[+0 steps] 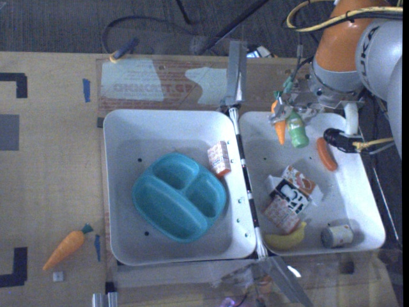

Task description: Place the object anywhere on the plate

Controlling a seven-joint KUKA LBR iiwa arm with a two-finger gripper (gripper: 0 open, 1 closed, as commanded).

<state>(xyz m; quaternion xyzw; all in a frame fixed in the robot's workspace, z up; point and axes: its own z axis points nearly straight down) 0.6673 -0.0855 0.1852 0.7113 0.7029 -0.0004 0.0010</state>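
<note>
The teal divided plate (180, 197) lies in the left bin (121, 130), near its middle. My gripper (291, 114) hangs over the far left part of the right bin (374, 226). Directly under it are a small orange carrot (280, 131) and a green bottle (298, 135). Both sit close against the gripper's tip, and I cannot tell whether either is gripped or just lies on the bin floor.
A red-and-white carton (219, 158) stands in the left bin beside the plate's right rim. The right bin also holds a red sausage (327, 154), printed boxes (293, 194), a banana (285, 238) and a grey can (337, 234). Another carrot (64, 248) lies on the bench.
</note>
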